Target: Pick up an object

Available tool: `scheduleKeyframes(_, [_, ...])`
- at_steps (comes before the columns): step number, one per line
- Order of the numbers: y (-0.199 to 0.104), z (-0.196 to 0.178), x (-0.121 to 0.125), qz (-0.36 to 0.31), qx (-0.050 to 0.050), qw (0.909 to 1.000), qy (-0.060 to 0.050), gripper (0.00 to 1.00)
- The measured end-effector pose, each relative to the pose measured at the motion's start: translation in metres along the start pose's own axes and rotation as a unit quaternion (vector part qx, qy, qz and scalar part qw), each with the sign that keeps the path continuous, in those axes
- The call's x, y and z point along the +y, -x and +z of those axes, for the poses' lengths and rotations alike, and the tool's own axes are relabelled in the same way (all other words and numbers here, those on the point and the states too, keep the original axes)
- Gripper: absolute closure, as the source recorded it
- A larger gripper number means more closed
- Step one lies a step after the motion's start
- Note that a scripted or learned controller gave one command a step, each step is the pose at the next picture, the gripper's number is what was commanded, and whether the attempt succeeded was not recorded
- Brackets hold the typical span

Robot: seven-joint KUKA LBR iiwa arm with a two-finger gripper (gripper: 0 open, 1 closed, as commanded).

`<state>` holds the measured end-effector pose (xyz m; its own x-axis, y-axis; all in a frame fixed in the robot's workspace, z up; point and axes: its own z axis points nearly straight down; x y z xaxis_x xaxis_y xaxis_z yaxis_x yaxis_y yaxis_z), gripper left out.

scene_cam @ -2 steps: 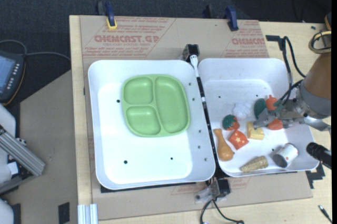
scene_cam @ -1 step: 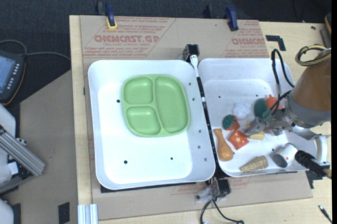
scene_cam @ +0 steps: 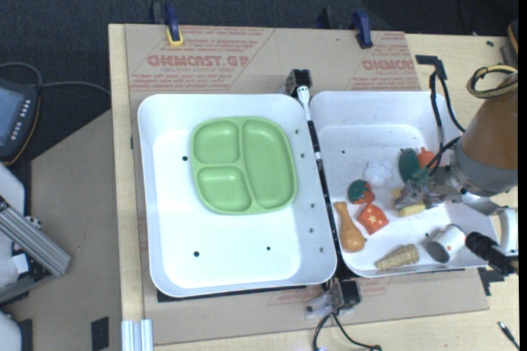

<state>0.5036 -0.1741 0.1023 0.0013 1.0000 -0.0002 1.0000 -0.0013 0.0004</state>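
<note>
End effector point(scene_cam: 414, 197) sits low in the right bin point(scene_cam: 362, 112) among toy foods.

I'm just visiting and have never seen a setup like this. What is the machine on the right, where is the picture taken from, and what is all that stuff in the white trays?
The picture comes from one fixed camera above the bench, looking down at a slant. The grey and orange shape on the right is a robot arm; a program moves it, and its job is to pick up an object. Its gripper is low in the right bin, among the objects. I cannot tell whether it holds anything.

Two shallow white bins sit side by side. The left bin holds a green divided plate. The right bin holds small toy-like items: a green piece, a red and green one, a red one, an orange gourd shape, a tan cone and a white cup.
</note>
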Motion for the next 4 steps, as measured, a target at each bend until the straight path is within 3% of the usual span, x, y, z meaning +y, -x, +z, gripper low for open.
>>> scheduleKeyframes(2, [-0.003,-0.095,0.008,-0.001,-0.001,1.0,0.002,1.0])
scheduleKeyframes(3, [-0.002,-0.124,0.009,-0.001,-0.001,1.0,0.002,1.0])
scheduleKeyframes(4, [-0.061,-0.133,0.005,-0.004,0.002,1.0,0.0,1.0])
